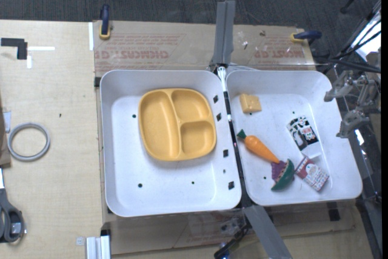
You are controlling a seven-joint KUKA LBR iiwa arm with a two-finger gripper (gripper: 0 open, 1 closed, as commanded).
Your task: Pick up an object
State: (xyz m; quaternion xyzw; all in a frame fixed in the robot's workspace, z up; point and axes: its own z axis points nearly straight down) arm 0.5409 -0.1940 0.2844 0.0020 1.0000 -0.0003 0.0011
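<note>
a yellow divided plate [177,124] with three compartments lies flat in the left bin [115,148], toward its back and right side. in the right bin [345,185], a tan block [250,104] sits near the back left corner, and a toy carrot [259,147] lies slantwise by the left edge. a black-and-white packet [302,133] lies toward the right edge, with a purple-and-green toy [282,173] and a small red-and-white packet [312,173] near the front edge.

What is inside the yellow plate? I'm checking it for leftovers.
Nothing lies in the yellow plate: all three compartments show bare. It hides the left bin's floor beneath it.
</note>
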